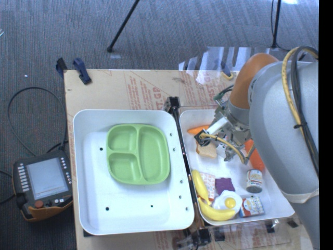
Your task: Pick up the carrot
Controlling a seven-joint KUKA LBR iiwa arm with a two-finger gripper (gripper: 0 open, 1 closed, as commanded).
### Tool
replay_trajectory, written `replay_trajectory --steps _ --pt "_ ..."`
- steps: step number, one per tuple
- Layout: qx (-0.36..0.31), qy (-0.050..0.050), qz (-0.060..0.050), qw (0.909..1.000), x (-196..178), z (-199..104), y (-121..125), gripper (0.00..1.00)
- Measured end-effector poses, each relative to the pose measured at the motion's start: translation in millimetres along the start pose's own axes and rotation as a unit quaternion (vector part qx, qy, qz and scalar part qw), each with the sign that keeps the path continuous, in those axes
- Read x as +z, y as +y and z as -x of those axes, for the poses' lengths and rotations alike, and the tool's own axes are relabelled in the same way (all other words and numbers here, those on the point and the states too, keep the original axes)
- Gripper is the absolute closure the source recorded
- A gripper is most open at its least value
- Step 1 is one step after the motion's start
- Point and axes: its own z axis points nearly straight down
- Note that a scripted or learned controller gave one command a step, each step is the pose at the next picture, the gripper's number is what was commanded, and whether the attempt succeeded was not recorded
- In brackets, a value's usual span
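Carrot: smooth orange taper, in right-hand white bin.

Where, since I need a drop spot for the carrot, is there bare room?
The left bin has bare floor between the green plate and its near rim, plus a strip along its left wall. The right bin is crowded: carrot, bread, banana, egg, can, with the arm overhead.
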Motion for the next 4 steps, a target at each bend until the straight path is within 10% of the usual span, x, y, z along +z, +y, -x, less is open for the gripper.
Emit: replay_trajectory --steps 1,2,3,4 --pt "0.109 0.006 0.008 0.9939 5 9 -12 0.0" --pt "0.105 0.004 0.005 0.9944 -4 9 -14 1.0" --pt "0.121 0.013 0.01 0.9925 -131 18 -73 1.0" --pt "0.121 0.008 0.007 0.9926 -107 -27 -149 1.0"
